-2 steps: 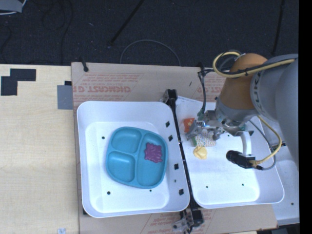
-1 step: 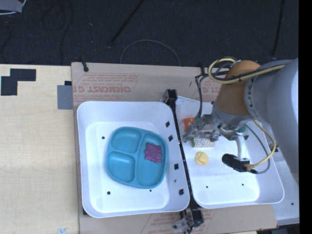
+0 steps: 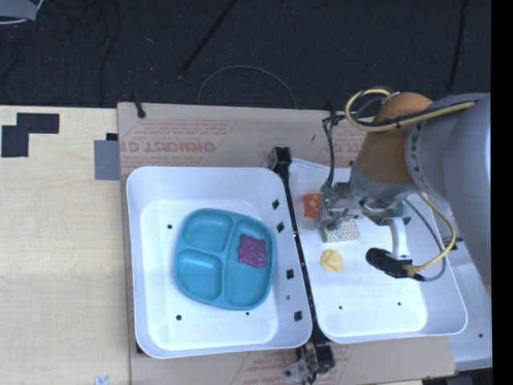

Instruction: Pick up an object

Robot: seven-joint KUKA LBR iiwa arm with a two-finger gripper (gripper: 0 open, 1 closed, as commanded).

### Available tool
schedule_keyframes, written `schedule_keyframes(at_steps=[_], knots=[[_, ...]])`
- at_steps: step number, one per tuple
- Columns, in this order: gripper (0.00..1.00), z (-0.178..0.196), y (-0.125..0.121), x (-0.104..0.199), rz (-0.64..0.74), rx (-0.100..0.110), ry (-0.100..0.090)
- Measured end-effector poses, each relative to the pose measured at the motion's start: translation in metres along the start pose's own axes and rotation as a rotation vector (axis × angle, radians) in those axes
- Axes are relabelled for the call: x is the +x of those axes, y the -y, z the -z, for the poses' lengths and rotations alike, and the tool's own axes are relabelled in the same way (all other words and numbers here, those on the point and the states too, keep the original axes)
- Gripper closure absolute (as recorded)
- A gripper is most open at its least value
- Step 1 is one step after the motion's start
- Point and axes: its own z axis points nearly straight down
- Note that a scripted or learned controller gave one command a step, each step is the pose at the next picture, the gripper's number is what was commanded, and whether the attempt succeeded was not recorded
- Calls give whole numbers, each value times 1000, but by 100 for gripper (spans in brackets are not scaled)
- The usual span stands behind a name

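Where the grey arm [image 3: 449, 159] leans in over the right bin [image 3: 401, 315], its bulk and orange band cover that bin's far right corner, so the wrist hangs low over the far half near the divider between the bins. The left bin [image 3: 152, 207] sits alongside, its rim touching the right bin's along the middle, and carries a blue divided plate [image 3: 210, 255] roughly at its centre; the plate lies flat, likely put there as a drop-off spot. A purple lump [image 3: 253, 251] rests in the plate's right-hand compartment. In the right bin the gripper [image 3: 330, 224] points down toward the floor near the divider edge; whether the claw is wide or narrow I cannot tell, the tips being lost in clutter. Just beside it lies a pale speckled piece [image 3: 346, 231], apparently under or against the tool. An orange-red block [image 3: 312, 206] sits close by on the side toward the divider, and a small yellow lump [image 3: 332, 260] lies just nearer the front, apart from the tool. Judgement: the try is aimed at the speckled piece or the block; nothing looks lifted yet.
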Motion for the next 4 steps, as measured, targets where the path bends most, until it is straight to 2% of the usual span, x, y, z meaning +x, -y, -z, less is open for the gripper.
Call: schedule_keyframes(at_steps=[1,2,3,4], knots=[[100,42,-3,-1,7,12,2],[100,97,6,-2,4,10,2],[100,122,6,-4,7,13,2],[100,129,29,38,9,16,0]])
